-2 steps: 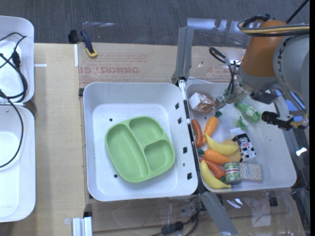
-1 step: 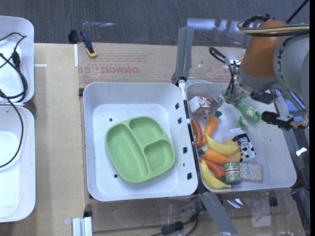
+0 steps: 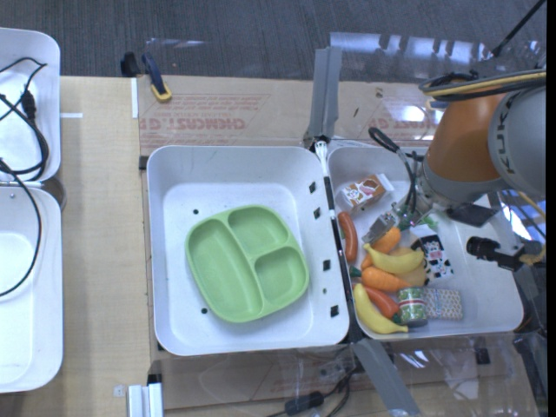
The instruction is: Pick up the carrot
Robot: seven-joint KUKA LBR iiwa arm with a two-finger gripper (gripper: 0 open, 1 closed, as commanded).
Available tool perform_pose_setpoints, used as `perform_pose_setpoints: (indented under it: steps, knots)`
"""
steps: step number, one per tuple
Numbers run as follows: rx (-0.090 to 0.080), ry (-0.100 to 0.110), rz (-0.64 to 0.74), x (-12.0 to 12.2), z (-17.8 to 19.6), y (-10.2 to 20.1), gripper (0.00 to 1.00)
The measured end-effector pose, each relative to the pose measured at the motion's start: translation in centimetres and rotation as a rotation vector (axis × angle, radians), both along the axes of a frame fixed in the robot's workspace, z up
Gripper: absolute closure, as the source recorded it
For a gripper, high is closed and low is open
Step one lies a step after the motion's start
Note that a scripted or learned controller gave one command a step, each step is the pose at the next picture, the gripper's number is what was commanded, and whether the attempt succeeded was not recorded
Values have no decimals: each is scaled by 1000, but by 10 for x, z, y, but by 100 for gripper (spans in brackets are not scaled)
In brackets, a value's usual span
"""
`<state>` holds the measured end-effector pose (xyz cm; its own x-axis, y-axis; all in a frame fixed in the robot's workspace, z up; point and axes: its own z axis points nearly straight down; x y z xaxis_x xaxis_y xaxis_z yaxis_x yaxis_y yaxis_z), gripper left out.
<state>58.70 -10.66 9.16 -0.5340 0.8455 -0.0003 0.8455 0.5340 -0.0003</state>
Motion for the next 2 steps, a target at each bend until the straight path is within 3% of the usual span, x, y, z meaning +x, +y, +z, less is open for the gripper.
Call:
perform_pose_setpoints:
  steps: [1,2]
  knots:
    - [0,-3,-5,1,10,-1,100]
    - [0,0,138,-76,100,20,100]
